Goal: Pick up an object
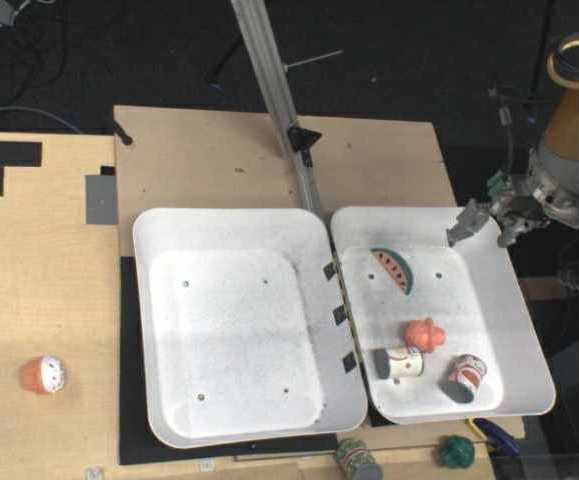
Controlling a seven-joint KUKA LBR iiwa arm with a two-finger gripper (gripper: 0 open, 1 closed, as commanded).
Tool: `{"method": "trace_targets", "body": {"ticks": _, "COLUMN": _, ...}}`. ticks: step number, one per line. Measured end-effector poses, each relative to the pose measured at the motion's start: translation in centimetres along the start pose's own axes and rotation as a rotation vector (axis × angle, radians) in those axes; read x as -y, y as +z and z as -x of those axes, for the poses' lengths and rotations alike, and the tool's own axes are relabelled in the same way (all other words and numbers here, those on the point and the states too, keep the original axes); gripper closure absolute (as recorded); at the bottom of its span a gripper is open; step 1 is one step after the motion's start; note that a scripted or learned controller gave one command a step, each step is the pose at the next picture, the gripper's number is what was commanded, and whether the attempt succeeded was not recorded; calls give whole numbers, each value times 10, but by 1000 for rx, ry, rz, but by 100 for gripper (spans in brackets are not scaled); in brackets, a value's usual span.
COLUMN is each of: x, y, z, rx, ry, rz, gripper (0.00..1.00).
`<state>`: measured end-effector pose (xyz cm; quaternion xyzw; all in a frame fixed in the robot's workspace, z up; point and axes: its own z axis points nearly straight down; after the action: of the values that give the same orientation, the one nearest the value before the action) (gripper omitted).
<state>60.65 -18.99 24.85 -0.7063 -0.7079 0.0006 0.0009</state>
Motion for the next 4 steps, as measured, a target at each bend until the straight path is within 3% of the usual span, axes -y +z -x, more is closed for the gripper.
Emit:
{"method": "trace_targets", "body": {"ticks": 1, "x": 0, "y": 0, "z": 0, "rx": 0, "ry": -1, "rz": 0, "gripper": 0}}
{"method": "trace_targets", "body": {"ticks": 3, "x": -3, "y": 107, "z": 1, "rx": -2, "ry": 2, "rz": -6, "gripper": 0}}
{"method": "trace_targets", "body": {"ticks": 4, "x": -3, "y": 159, "z": 0, "rx": 0, "ry": 3, "rz": 0, "gripper": 0}}
